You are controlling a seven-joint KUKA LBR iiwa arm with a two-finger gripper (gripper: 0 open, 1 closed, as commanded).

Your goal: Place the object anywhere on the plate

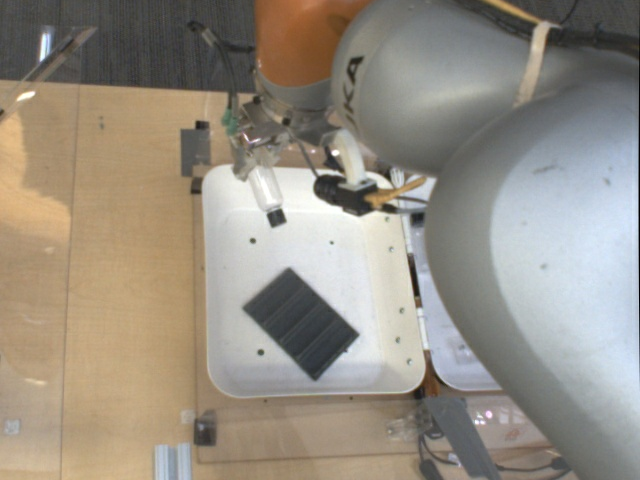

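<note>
Above the left white bin the gripper hovers spread wide, grasping nothing, near a dark ridged plate

Smooth, faintly glossy white plastic for the bin at frame centre. Matt dark ribbed surface on the plate inside it. Pale wood-look bench with a soft sheen at left. Satin grey painted shell and glossy orange band on the arm, upper right.
</note>
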